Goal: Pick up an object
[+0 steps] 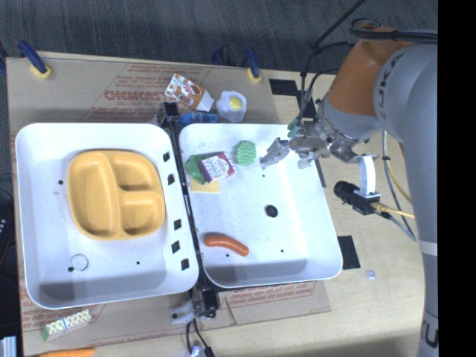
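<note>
Nearest us, we judge the sausage [225, 244] light and slick, gripped mid-length; gripper [269, 157] fingers stand spread, pinching nothing.

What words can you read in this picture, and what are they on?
"CHEMCAS...": red print on the cardboard sheet under the bins; the end of the word is cut off by a small carton.
Small carton behind the bins: printed, too blurred to read.
Purple packet in the right bin: label too small to read.
Wrapped packet at the bottom left: print too small to read.
</note>
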Controlling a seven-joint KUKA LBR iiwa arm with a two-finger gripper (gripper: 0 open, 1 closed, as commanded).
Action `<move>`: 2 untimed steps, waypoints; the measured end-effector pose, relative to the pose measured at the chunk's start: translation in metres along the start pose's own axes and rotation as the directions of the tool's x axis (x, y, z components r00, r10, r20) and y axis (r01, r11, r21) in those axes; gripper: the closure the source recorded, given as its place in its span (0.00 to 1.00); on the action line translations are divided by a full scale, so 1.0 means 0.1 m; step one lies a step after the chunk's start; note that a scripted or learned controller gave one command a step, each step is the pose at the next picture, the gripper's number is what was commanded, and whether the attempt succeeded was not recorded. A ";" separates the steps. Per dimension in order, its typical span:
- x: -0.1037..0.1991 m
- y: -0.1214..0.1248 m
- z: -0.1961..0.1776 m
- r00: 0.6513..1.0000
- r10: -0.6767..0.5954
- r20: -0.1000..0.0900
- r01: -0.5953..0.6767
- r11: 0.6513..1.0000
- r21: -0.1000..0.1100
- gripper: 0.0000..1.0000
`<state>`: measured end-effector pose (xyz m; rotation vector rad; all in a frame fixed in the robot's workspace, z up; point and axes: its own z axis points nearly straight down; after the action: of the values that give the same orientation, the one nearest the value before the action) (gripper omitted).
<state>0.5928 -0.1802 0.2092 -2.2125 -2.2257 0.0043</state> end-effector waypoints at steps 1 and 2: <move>0.52 0.08 1.18 0.988 -0.154 -0.001 0.154 0.988 0.000 0.00; 0.82 0.62 1.17 0.977 -0.213 -0.002 0.213 0.977 0.013 0.00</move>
<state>0.6539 -0.0975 0.0915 -1.9550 -2.4422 0.0181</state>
